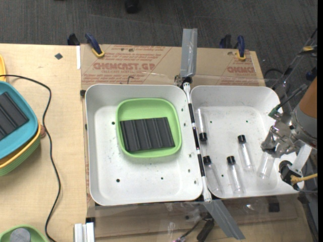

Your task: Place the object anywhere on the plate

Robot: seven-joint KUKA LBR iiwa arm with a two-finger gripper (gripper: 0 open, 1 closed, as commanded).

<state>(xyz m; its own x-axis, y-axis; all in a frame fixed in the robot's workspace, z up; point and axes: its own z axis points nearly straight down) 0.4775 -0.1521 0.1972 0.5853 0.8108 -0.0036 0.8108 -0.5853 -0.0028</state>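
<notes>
Grey carpet runs along the top, with a pale wooden bench (40, 185) below it and a cardboard sheet (131, 63) clamped under two white bins. At 9 o'clock the left bin (101, 180) holds a green plate (147, 110), square with rounded corners, and a dark ribbed mat (147, 134) lies across the plate's middle. At 3 o'clock the right bin (222, 97) holds several clear vials with black caps. One vial (200, 125) lies along the bin's left wall, toward 9 o'clock within that bin. Another vial (208, 168) lies below it near the same wall. A third vial (234, 174) sits toward 6 o'clock, a fourth vial (245, 151) lies near the centre, and a capless-looking clear vial (265, 165) rests toward 4 o'clock. All the vials are well apart from the plate. The gripper (276, 141) hangs over the right bin's right rim at 3 o'clock, just beside the clear vial; whether it is wide, narrow or holding anything, I cannot tell. A black cable (50, 135) snakes across the bench at far left, past a teal tray (20, 130).
</notes>
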